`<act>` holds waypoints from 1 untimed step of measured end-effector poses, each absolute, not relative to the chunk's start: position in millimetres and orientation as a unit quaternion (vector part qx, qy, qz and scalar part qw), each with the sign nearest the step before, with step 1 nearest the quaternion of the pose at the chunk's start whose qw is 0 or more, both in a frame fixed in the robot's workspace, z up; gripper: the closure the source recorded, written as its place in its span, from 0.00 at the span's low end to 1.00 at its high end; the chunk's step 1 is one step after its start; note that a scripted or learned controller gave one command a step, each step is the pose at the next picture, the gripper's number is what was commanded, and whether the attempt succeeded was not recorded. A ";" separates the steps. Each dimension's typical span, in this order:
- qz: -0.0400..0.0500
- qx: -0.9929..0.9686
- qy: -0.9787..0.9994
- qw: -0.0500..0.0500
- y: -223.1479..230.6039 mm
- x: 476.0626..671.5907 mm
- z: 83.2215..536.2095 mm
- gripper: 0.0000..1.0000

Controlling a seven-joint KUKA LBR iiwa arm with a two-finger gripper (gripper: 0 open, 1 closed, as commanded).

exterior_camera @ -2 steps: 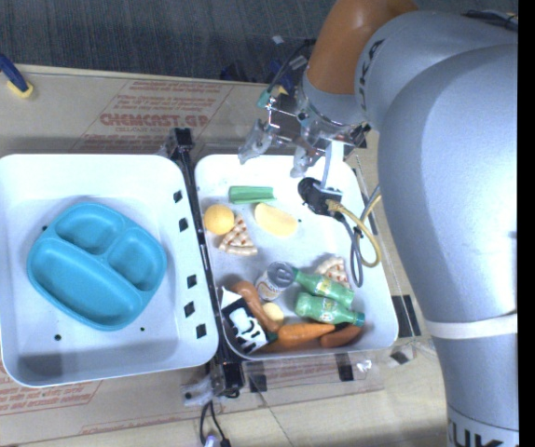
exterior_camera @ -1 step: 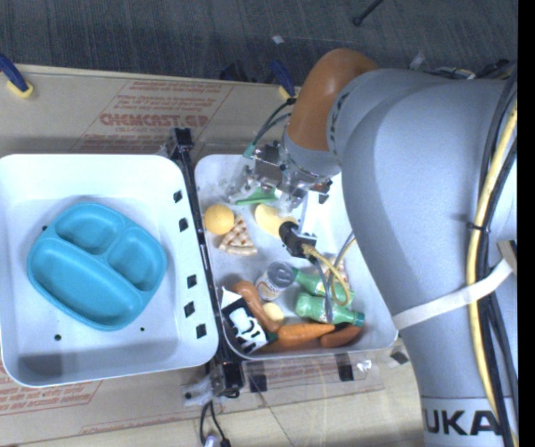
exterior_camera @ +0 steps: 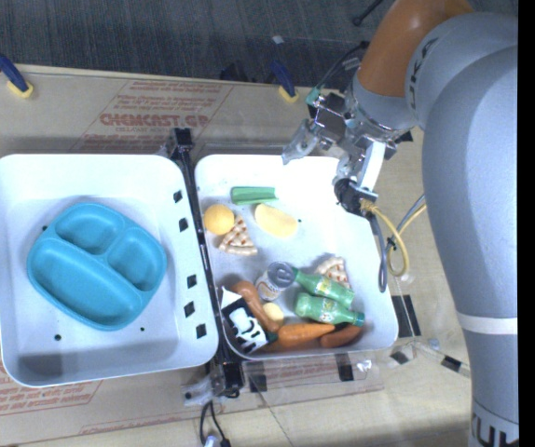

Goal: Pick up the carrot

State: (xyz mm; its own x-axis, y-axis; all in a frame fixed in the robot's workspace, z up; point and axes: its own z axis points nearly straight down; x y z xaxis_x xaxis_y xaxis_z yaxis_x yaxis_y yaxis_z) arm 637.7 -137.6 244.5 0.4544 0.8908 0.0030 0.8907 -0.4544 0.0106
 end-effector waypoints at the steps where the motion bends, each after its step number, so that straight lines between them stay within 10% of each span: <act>1: -0.004 0.757 0.653 -0.004 -127.3 524.4 210.8 0.00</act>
State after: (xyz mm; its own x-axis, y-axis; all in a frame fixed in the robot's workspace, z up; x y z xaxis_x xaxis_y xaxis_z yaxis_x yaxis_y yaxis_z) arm 524.4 -127.3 210.8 0.1465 0.9892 0.0000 0.9892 -0.1465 -0.0110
